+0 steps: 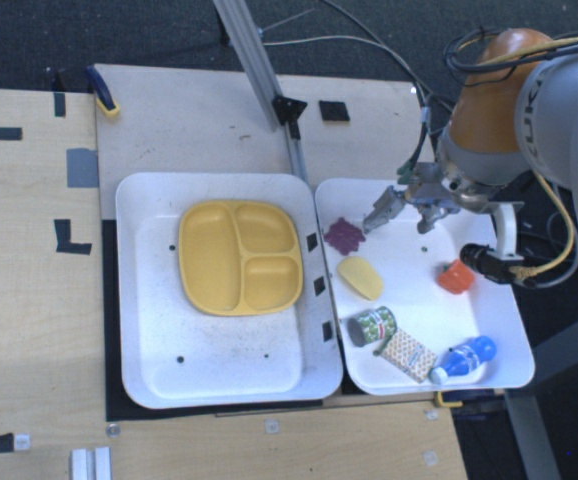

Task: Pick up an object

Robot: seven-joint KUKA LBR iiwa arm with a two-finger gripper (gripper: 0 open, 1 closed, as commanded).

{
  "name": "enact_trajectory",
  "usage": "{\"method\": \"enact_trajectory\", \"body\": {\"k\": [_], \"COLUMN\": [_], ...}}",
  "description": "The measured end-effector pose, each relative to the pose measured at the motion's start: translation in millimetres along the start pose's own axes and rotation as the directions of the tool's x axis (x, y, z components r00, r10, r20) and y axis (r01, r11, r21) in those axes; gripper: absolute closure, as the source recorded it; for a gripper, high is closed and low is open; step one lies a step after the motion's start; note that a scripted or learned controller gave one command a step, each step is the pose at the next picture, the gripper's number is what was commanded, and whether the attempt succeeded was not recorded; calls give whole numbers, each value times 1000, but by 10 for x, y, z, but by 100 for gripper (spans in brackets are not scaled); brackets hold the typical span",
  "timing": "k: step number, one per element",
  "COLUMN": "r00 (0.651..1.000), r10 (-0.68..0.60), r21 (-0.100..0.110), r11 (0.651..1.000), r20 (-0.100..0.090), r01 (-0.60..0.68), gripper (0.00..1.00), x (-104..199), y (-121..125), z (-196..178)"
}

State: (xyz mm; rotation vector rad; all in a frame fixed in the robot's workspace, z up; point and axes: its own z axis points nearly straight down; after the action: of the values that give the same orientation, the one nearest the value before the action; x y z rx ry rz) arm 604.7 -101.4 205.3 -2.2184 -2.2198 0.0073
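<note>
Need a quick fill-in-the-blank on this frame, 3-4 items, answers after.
1. The yellow divided tray lies in the ____ bin.
2. The purple object lies in the ____ bin, near the divider.
3. The gripper hangs over the right bin with its fingers ____ and nothing between them.
4. The small block by the right bin's far side is ____ in colour.

Missing words: left; right; open; orange

The gripper (405, 213) is hanging with fingers spread over the right bin (489, 363), just right of a purple object (344, 234). Below are lying a yellow piece (360, 277), green can (373, 325), and blue bottle (463, 359). A yellow tray (240, 256) is sitting in the left bin (149, 298).
</note>
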Motion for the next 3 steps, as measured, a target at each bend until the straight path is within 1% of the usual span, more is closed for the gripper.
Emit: {"method": "enact_trajectory", "body": {"k": [1,2,3], "r00": [1000,1000,1000], "r10": [0,-1,-2], "r21": [2,-3,-4], "r11": [1000,1000,1000], "r20": [-1,0,-1], "r01": [0,1,2], "gripper": [0,0,100], "x": [-2,5,12], "y": [-51,-55,-50], "z": [642,1174,1048]}}
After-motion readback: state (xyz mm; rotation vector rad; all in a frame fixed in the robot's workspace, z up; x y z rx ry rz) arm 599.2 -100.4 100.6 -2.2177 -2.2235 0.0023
